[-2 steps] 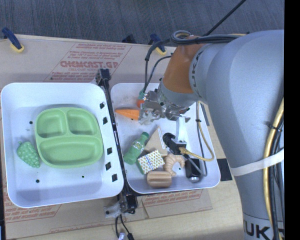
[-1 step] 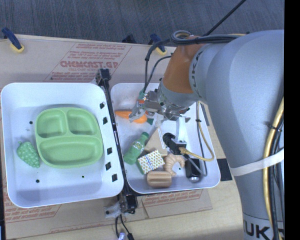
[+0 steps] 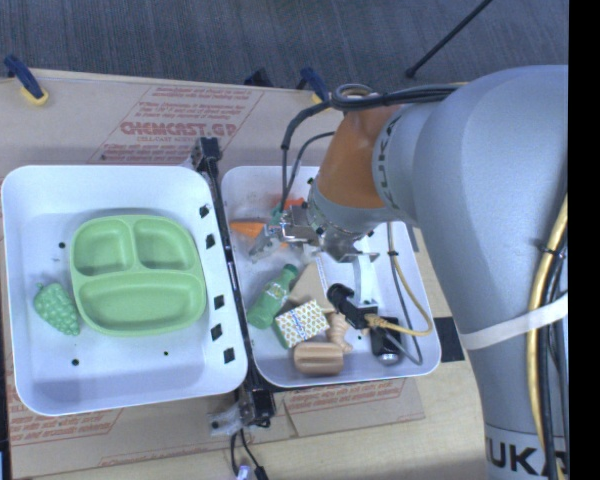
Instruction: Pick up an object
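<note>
A: Target?
B: Probably the orange piece [image 3: 246, 229], upper left of the right bin [image 3: 244, 193], frame centre. The gripper [image 3: 288, 236] is low in the bin, just beside it, my guess being it's lined up for a grab.
A: Grip state?
B: Can't tell how open it is, the wrist blocks it. Nothing visibly held.
A: Neighbours?
B: Green bottle [image 3: 273, 296] below, tilted. Patterned box [image 3: 302, 323] touching a wooden block [image 3: 318, 356], looks loosely dumped. Left bin [image 3: 40, 218]: green divided plate [image 3: 135, 273], green dotted item [image 3: 55, 308] beside it.
</note>
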`<state>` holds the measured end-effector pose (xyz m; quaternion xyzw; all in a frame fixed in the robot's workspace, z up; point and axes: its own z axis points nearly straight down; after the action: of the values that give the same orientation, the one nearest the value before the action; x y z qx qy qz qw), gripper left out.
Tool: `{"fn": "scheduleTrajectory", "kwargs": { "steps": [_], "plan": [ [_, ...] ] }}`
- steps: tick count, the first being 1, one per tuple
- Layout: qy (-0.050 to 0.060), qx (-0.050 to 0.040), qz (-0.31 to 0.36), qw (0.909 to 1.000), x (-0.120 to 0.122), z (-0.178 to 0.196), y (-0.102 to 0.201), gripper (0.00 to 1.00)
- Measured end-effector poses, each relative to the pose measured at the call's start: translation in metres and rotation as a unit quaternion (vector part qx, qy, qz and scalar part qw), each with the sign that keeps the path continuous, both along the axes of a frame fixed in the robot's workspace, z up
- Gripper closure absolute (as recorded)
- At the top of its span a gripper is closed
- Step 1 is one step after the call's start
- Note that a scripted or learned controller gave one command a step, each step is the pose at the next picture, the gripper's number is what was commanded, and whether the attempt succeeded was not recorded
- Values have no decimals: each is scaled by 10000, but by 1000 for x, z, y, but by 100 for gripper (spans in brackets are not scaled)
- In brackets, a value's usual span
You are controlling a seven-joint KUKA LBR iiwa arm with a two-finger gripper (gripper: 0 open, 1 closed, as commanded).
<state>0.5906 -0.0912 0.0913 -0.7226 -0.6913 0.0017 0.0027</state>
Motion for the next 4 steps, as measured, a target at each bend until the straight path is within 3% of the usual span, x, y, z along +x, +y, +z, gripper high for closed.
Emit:
{"fn": "scheduleTrajectory", "kwargs": {
  "steps": [1, 2, 4],
  "plan": [
    [-4, -11, -925, 9957, 49, 0, -2, 0],
    [23, -11, -1050, 9945, 64, 0, -2, 0],
    [5, -6, -1046, 9945, 65, 0, -1, 0]
  ]
}}
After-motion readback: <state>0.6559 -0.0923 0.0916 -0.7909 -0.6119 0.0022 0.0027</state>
